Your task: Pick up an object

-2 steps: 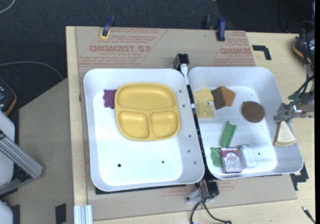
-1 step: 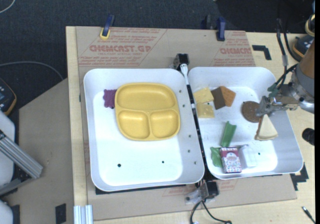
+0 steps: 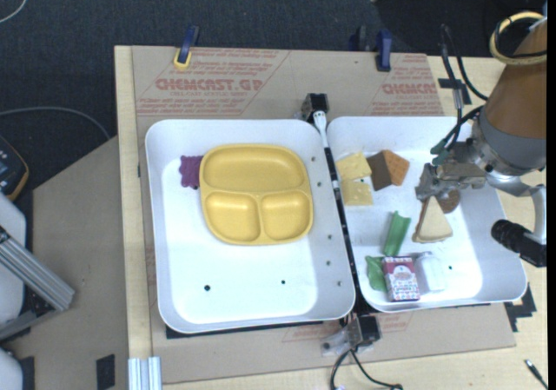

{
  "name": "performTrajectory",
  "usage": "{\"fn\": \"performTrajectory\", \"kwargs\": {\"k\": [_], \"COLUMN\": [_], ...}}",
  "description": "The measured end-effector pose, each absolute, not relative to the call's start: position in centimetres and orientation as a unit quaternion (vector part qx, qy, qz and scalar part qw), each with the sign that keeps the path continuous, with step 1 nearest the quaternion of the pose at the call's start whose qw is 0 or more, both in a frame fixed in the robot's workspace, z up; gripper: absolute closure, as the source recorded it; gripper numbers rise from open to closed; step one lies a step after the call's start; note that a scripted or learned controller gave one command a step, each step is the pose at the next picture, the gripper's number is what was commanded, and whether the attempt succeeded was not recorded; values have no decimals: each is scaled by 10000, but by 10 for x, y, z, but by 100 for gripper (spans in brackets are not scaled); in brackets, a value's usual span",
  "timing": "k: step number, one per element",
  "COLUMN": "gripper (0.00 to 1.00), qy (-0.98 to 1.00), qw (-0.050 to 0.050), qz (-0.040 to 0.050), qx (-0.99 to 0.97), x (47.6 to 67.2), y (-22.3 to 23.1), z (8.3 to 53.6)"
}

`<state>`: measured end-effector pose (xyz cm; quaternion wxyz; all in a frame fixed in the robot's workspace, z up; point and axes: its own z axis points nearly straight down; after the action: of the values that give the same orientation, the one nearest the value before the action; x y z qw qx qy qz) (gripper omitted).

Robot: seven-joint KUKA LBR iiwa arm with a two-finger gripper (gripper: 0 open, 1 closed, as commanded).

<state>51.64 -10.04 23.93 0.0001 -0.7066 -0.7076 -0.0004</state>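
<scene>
The gripper (image 3: 445,191) hangs over the tan wedge (image 3: 433,225) at the right bin's (image 3: 499,284) centre-right, lined up to grab; whether its tool is spread or pressed together, I cannot tell.

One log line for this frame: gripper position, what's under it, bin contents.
gripper: over right bin | below: tan wedge | hold: unconfirmed | left bin: yellow tray
</scene>
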Motion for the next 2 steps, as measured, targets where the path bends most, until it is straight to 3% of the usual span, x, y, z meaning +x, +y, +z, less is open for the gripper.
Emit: {"fn": "performTrajectory", "kwargs": {"k": [1,2], "gripper": [100,100], "qy": [-7087,-7075], "qw": [4,-10], "qz": [0,-4], "qx": [-7055,-7067], "x": [528,533], "y": [-40,-31], "z": [232,234]}}
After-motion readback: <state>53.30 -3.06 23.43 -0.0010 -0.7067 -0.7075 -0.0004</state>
